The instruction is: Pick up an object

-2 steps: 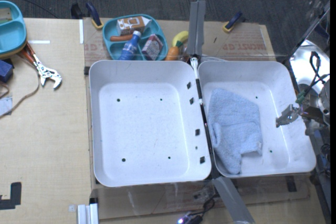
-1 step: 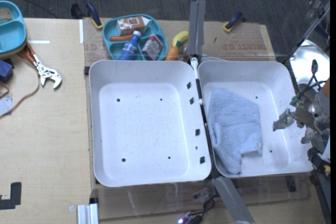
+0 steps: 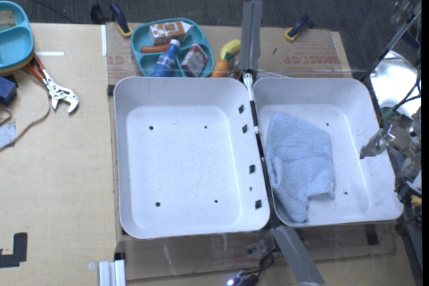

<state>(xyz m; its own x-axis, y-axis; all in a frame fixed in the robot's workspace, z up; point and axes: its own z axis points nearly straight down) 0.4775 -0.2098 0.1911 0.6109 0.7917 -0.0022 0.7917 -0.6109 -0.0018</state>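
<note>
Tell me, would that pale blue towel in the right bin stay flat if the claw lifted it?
Probably not. The towel lies crumpled with folds, so it looks soft and would likely droop from one pinched spot. It seems light, and pushing it would probably bunch it against the bin wall.

Red tape print — unreadable

Even, bright overhead light; the 2 white bins look slightly washed out, glare blooms at right, shadows are soft.
</note>
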